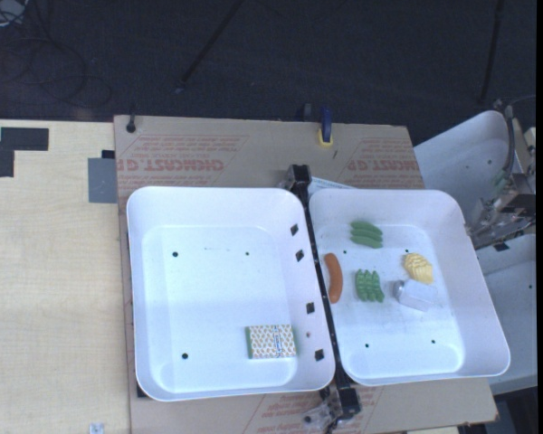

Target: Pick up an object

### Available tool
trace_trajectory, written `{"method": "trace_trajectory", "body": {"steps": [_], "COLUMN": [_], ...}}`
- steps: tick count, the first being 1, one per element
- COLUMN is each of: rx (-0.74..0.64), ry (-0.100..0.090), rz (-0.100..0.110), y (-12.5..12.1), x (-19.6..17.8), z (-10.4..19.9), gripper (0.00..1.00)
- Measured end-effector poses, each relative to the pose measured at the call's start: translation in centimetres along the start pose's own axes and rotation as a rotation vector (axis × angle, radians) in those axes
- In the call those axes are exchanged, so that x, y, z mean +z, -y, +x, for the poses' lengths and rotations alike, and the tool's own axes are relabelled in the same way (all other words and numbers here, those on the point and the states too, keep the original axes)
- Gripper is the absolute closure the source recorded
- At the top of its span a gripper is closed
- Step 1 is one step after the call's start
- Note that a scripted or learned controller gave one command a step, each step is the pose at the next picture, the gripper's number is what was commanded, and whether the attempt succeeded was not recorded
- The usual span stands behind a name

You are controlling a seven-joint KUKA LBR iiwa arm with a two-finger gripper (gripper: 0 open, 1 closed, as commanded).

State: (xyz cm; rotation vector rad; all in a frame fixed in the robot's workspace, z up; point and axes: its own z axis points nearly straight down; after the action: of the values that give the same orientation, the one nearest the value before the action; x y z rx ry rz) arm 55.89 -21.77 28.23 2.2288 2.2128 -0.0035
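nothing is being carried yet, so by my reading the pick is hardly starting. nearest the camera, a small patterned card [271, 341] is lying flat near the front edge of the left bin [154, 242], alone and with free floor on every side. in the right bin [471, 324] a pale, nearly clear wrapped piece [414, 294] is sitting just beside a yellow corn-like toy [417, 266], with a green ridged piece [369, 285] near them, an orange sausage shape [333, 277] lying along the inner wall, and a second green pod [366, 234] farther back. these are sitting close, so neighbours are likely crowding any grab there. the gripper [505, 213] is hanging beyond the right bin's far right rim, over none of the items; whether it is spread or pressed together i cannot tell. farther back, a blue clamp [326, 127] is pinching the cardboard on the worktop [45, 287]
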Motion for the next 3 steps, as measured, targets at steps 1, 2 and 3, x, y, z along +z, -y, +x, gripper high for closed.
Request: {"method": "trace_trajectory", "body": {"steps": [1,2,3], "rx": [-0.015,-0.001,-0.016], "ry": [-0.006,-0.004,-0.004], "rz": [0.003,0.009,-0.005], "y": [4.1,8.7,8.3], "x": [-1.5,4.4,-2.6], "z": [10.1,4.7,12.3], "gripper": [1.00,1.00,1.00]}}
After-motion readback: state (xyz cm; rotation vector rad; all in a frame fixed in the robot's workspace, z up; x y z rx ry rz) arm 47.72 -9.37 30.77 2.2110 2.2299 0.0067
